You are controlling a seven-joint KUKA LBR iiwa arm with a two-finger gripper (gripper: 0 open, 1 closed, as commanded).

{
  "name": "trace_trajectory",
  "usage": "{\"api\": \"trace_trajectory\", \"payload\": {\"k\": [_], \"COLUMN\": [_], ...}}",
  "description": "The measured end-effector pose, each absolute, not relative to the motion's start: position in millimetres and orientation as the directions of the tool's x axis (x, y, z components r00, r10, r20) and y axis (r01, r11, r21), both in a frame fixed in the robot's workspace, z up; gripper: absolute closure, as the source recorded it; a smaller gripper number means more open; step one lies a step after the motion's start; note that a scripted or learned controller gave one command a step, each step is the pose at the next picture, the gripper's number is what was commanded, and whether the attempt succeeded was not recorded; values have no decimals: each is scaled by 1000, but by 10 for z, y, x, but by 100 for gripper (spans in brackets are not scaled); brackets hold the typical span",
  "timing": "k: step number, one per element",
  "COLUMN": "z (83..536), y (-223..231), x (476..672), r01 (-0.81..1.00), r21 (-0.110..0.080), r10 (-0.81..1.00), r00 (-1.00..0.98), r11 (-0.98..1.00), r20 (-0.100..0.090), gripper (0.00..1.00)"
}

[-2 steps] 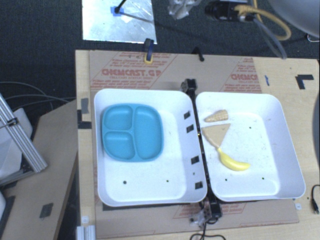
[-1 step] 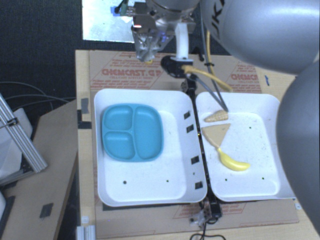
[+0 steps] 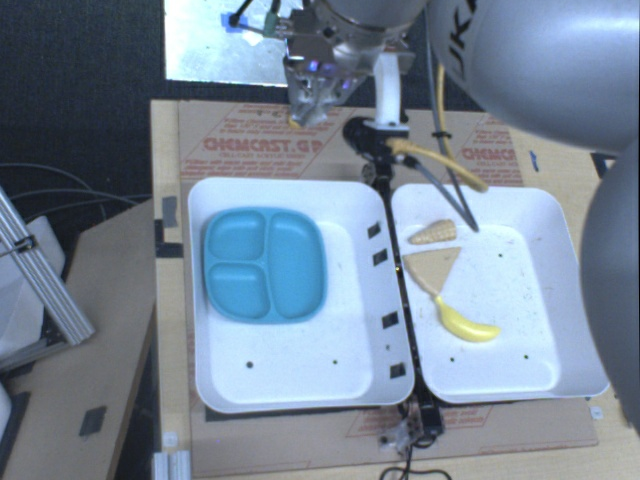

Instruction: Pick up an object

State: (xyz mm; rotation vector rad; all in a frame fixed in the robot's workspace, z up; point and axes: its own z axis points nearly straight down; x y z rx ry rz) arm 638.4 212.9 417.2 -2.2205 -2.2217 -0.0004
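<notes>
Camera view: the big grey KUKA arm link [image 3: 560, 48] is sitting nearest the lens, filling the top right corner and hanging over the right bin's far right corner. Below it the right shallow white plastic bin [image 3: 540, 368] is carrying three loose things, all toward its left wall: a tan ridged cone-like piece [image 3: 433, 233] near the far left corner, a flat tan triangular wedge [image 3: 432, 266] just in front of it, and a small yellow plastic banana [image 3: 466, 326] nearer the middle, its thin end touching or nearly touching the wedge. The left shallow white plastic bin [image 3: 250, 368] is holding a light blue three-compartment plastic tray [image 3: 265, 265], lying flat toward its far left corner.

Progress: judging by this, nothing is lifted yet. Every candidate object is lying on a bin floor, so the approach, descent, grasp and lift are all left to do.

End effector: the two-finger gripper [image 3: 305, 113] is hanging beyond the far edge of the left bin, over the printed brown cardboard sheet [image 3: 260, 143] under the bins, well apart from the tray and further still from the three pieces in the right bin. It is touching nothing and carrying nothing. Fingertips are too small and blurred here, so how far apart the fingers stand I cannot tell.
</notes>
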Motion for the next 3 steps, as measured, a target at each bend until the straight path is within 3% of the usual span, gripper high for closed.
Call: {"api": "trace_trajectory", "payload": {"k": [1, 2, 3], "z": [5443, 5351, 5356], "y": [2359, 2006, 2363], "x": [6227, 6703, 6105], "r01": [1000, 1000, 1000], "r21": [15, 5, -1], "r10": [1000, 1000, 1000], "r00": [-8, 2, -7], "r11": [8, -2, 7], "r20": [7, 1, 2], "gripper": [100, 100, 100]}}
